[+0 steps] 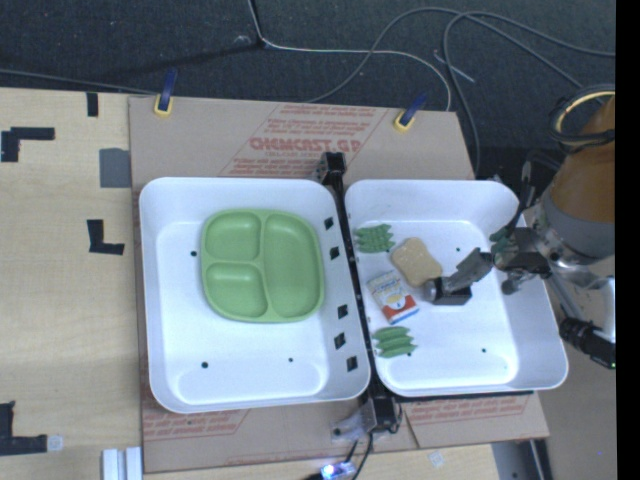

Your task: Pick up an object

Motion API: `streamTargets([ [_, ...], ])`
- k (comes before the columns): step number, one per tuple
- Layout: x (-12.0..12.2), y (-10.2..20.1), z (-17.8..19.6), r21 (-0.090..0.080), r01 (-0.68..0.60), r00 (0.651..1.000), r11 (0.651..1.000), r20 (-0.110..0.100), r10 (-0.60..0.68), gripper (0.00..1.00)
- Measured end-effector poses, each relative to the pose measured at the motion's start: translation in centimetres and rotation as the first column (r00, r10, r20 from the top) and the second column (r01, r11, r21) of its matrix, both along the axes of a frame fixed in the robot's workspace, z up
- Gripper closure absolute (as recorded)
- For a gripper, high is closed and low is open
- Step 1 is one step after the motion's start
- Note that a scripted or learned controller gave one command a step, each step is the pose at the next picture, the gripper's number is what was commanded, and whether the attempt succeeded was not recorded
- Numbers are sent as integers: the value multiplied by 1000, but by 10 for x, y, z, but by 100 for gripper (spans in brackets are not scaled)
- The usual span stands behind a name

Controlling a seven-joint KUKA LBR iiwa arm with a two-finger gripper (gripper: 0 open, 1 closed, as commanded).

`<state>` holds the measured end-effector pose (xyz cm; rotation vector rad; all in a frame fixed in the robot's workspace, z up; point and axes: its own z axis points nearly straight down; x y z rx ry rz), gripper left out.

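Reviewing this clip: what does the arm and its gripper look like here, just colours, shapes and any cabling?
The arm is a rounded grey body with an orange band above the wrist, edged by a thin yellowish ring. Dark fittings and short cables cluster at the wrist. The gripper is a slim dark grey and black piece reaching over the right bin.

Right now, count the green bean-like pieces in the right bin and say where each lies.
2. One green piece lies near the bin's upper left corner; the other green piece lies lower, toward the front. None seem hidden.
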<state>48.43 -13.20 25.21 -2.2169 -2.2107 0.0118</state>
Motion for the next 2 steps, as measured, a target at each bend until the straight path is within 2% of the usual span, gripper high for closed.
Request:
streamTargets([
  [1, 2, 0, 6, -2, -4, 1000, 1000, 11, 4, 0],
  [2, 0, -2, -58, -1, -2, 1000, 1000, 7, 2, 0],
])
